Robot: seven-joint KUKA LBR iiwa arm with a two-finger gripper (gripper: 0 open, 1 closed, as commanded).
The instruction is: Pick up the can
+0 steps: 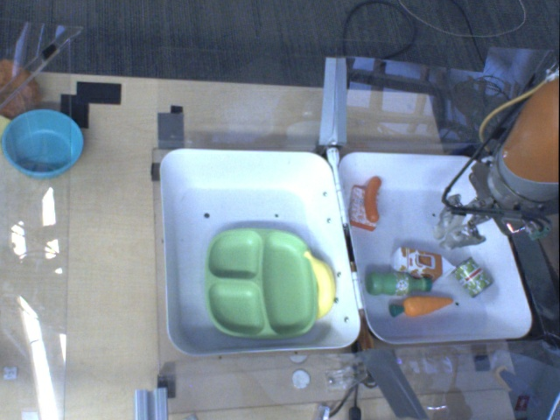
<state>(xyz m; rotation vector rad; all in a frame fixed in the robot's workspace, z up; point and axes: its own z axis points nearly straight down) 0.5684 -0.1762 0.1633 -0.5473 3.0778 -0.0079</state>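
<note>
I'm seeing the can (416, 261) lying near the gripper (458, 227), toward the view's lower left. I'm not able to tell if the gripper's spread or closed.

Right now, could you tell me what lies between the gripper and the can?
In the camera view, bare white bin floor separates the gripper from the can.

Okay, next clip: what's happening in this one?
A KUKA arm reaches in from the right over the right-hand bin, its gripper hovering near the bin's upper right. It holds nothing visible. Below it lie a small can, a green bottle, a toy carrot, a green-and-white carton and a sausage. The left bin holds a green divided tray.
</note>
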